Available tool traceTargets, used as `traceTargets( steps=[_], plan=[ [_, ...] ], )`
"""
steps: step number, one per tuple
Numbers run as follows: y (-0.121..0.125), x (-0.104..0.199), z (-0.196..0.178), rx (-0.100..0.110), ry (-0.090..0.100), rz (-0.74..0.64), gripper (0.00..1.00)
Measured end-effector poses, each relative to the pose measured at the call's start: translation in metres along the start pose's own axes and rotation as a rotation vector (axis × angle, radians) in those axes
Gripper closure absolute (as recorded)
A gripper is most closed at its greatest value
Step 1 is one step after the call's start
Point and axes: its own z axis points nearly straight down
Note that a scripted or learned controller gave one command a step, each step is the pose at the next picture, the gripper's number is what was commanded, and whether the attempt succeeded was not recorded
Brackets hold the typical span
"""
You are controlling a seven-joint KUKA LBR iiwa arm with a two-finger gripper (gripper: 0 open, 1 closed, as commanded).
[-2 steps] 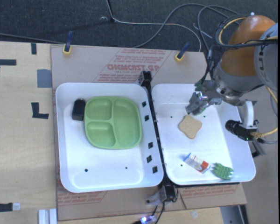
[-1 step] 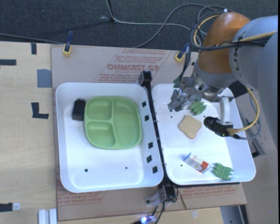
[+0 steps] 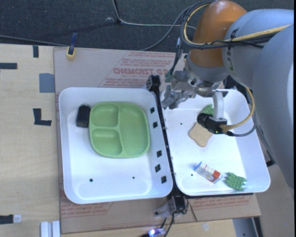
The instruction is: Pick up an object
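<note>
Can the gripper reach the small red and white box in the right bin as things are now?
Probably yes. The red and white box lies flat on open bin floor, apart from the green toy and the toast piece. The gripper hangs over the same bin, with nothing between.

Two white bins sit side by side: the left bin (image 3: 69, 147) holds one green divided plate (image 3: 119, 130) and one black block (image 3: 83, 116), the right bin (image 3: 246, 154) one toast slice (image 3: 200, 134), one small carton (image 3: 207, 172) and one green toy (image 3: 235, 180).
</note>
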Motion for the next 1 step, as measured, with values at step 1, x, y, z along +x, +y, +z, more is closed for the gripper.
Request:
traceTargets(
  steps=[1],
  plan=[
    [0.0171, 0.0581, 0.0120, 0.002, 0.000, -0.001, 1.00]
  ],
)
